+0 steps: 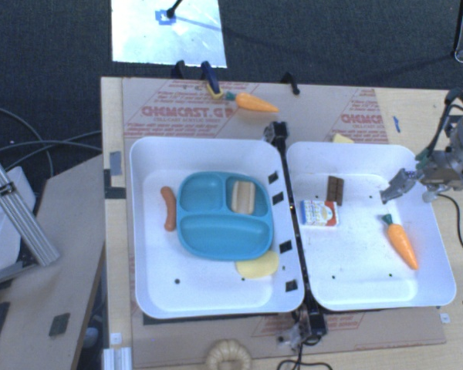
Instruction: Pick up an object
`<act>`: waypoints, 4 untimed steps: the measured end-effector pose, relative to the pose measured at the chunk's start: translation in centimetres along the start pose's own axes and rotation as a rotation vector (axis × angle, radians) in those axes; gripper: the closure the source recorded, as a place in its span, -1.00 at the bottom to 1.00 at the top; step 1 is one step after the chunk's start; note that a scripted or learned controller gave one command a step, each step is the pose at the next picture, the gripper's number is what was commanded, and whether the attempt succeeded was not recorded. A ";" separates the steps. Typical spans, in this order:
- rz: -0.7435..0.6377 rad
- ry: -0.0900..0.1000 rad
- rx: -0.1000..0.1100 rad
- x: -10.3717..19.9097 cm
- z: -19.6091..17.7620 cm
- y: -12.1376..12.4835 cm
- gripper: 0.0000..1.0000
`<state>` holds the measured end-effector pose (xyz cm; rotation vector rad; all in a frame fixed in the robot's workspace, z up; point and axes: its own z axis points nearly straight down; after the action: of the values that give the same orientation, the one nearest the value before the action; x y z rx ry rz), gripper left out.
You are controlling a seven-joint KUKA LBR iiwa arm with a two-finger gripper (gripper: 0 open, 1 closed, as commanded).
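Note:
My gripper [411, 193] hangs over the right bin's [370, 291] far right side, its two fingers spread with nothing between them. Just below it lies an orange carrot [402, 244] with a green stub, pointing toward the bin's front right corner. Further left in the same bin are a small white and blue carton [319, 213] and a brown chocolate bar [336, 190]. The gripper touches none of these.
The left bin [150, 230] holds a blue divided plate [216, 233] with a bread slice [242, 198], a sausage [169, 208] and a yellow round piece [258, 266]. A second carrot [251, 102] lies on the board behind the bins. Black clips line the divider between the bins.

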<state>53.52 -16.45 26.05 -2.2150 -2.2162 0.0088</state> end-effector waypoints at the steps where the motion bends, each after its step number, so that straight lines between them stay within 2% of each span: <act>1: -0.003 -0.002 -0.011 0.0 -0.6 0.2 -1.00; 4: -0.001 -0.001 -0.006 -0.4 17.1 -0.4 -1.00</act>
<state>53.00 -16.78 9.00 -2.2176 -2.2201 0.0027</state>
